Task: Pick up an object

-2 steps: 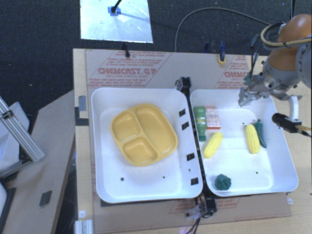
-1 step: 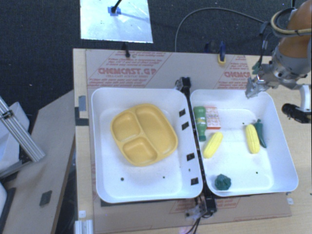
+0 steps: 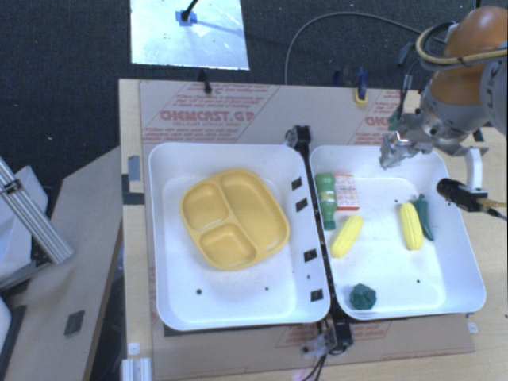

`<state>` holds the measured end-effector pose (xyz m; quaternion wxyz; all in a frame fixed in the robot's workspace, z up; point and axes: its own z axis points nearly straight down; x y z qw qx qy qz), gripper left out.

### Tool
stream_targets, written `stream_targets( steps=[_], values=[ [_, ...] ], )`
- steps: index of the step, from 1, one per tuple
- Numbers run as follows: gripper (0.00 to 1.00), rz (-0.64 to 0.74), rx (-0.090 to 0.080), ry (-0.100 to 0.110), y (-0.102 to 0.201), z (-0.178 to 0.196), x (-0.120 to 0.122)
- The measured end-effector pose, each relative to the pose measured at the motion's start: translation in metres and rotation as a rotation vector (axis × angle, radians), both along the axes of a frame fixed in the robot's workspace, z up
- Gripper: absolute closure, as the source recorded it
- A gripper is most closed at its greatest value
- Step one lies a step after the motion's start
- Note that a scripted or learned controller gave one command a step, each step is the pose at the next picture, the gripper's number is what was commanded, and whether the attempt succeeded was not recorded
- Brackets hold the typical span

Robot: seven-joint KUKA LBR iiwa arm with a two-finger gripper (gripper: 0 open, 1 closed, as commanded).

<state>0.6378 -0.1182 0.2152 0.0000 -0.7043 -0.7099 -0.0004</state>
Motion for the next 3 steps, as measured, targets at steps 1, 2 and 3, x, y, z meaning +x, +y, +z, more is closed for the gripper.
stream_targets(
  steps=[1, 2, 3],
  values=[
    [1.0, 0.001, 0.001, 0.001, 0.051, 0.007, -0.027],
    [1.0, -0.001, 0.0, 0.001, 0.097, 0.0, -0.038],
    [1.0, 0.001, 0.001, 0.0, 0.147, 0.011, -0.05]
  ],
)
